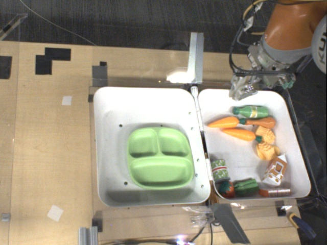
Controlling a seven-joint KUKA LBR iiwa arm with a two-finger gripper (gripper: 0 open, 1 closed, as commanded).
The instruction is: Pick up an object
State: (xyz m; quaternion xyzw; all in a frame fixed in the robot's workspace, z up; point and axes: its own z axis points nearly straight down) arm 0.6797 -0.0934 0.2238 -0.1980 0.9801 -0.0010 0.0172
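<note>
A green tray (160, 156) with three compartments sits in the middle of the left bin (107, 137), its long side running left to right and its two smaller sections toward the far edge.

In the right bin (292, 117), play food crowds the near and middle parts. At the near left corner a small can (219, 169) with a green and white label stands against the divider; its print is too small to read. Just beside it lie a red piece (228, 189) and a dark green vegetable (246, 186), long axis left to right.

Farther back, two carrots lie almost parallel, both stretched left to right. The rear carrot (223, 122) tapers to the left. The front carrot (239, 134) has its green top at the right.

Behind them a green bottle (250, 111) lies on its side, long axis left to right, its yellow label unreadable. An orange piece (261, 122) touches it from the front.

To the right, two tan waffle-like pieces (266, 142) sit stacked toward the near side, then a small brown and white carton (276, 170), tilted, writing illegible. A slim red and silver tube (274, 192) lies along the near wall.

The gripper (244, 89) hangs over the far left corner of the right bin, holding nothing visible; whether its fingers are spread or closed cannot be told. The orange-banded arm (291, 27) rises behind it at upper right.
</note>
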